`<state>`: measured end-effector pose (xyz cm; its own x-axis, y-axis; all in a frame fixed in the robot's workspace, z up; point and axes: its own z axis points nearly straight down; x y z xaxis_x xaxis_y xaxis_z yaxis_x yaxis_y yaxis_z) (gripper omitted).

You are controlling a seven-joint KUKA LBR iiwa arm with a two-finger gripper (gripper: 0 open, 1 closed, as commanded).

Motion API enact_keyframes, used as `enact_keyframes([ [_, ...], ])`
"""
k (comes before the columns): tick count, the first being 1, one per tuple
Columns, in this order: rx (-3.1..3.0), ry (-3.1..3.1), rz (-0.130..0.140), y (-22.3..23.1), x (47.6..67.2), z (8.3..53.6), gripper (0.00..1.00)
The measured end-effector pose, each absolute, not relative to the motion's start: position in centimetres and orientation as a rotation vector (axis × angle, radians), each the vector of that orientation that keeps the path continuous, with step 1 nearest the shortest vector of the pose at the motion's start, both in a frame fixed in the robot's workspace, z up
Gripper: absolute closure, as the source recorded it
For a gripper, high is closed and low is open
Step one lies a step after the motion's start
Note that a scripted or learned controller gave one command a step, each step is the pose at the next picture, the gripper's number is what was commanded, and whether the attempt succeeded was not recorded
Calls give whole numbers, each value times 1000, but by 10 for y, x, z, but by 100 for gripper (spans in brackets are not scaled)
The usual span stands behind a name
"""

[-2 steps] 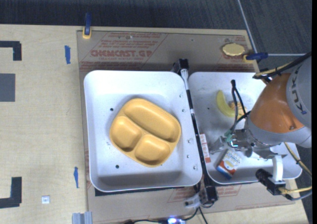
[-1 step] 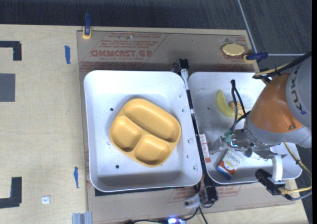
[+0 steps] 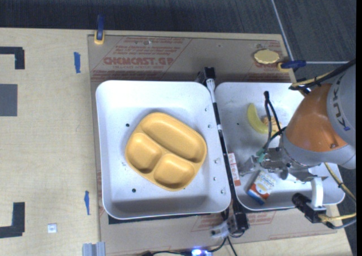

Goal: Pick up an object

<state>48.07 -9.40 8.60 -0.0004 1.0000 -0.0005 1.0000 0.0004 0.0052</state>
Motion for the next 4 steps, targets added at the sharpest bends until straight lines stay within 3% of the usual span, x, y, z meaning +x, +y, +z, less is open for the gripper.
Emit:
enact_keyframes([
  [4, 2218, 2220, 6, -95, 481, 86, 0],
])
